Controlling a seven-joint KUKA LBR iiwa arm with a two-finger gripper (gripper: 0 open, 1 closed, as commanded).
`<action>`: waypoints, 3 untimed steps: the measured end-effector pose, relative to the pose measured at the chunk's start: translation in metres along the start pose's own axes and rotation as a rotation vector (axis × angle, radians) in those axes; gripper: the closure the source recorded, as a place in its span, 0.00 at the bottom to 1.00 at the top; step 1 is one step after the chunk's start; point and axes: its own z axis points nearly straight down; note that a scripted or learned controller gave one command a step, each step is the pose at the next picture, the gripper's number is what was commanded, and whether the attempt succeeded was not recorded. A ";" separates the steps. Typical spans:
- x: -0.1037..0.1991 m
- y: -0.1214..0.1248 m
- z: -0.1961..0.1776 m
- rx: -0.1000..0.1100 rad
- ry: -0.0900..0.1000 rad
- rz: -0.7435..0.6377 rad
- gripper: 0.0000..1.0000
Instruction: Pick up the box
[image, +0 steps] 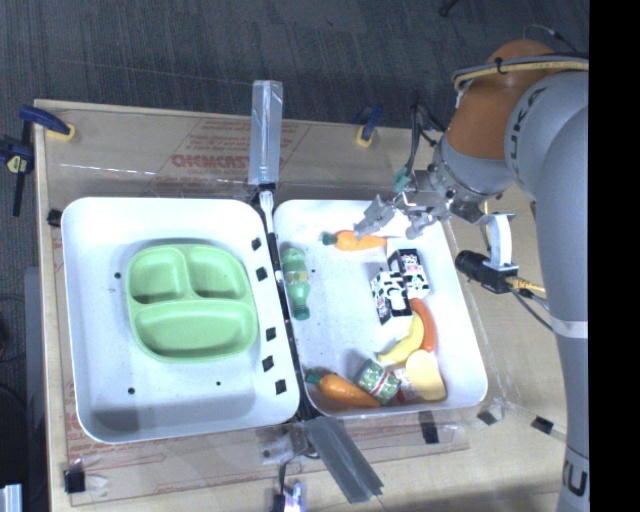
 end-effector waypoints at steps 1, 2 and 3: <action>0.087 0.013 0.065 0.000 -0.001 -0.010 0.00; 0.082 0.000 0.089 -0.002 -0.001 -0.054 0.00; 0.046 -0.010 0.137 0.000 -0.001 -0.035 0.00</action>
